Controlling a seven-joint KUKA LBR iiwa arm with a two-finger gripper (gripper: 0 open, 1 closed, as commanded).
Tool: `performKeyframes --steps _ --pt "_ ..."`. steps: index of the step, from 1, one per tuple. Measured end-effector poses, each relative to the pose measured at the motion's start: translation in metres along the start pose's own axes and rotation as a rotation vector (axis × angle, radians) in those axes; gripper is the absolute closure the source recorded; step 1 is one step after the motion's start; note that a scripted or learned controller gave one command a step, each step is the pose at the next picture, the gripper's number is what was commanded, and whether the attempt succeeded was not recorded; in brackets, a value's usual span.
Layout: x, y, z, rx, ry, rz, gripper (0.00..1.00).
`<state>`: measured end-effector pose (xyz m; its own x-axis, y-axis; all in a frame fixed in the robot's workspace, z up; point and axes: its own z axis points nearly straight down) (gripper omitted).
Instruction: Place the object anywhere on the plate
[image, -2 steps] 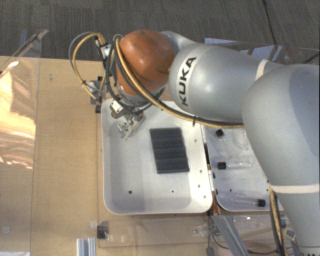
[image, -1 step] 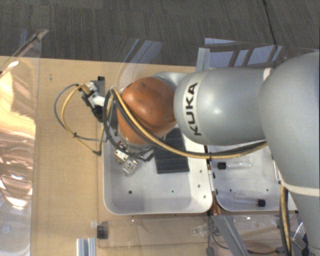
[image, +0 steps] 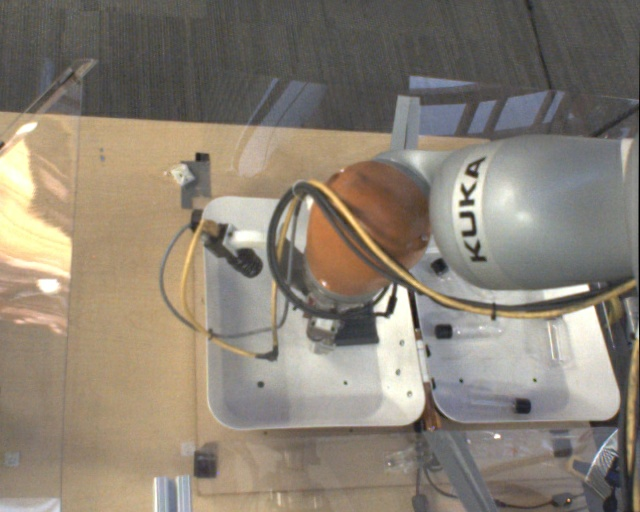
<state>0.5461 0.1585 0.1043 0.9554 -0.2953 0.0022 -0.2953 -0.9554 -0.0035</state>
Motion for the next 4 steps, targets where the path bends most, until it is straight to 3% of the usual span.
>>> performKeyframes --steps 1,2,3,4 --pt "0.046 -0.097 -0.089 0.005 0.0 -0.099 1.0" --pt "0.09 -0.109 0.009 0.005 0.0 0.129 1.0" --pt "0.095 -0.111 -0.069 0.005 0.001 -0.099 1.0" --pt "0.095 -0.11 -0.068 0.004 0.0 -0.098 1.0"
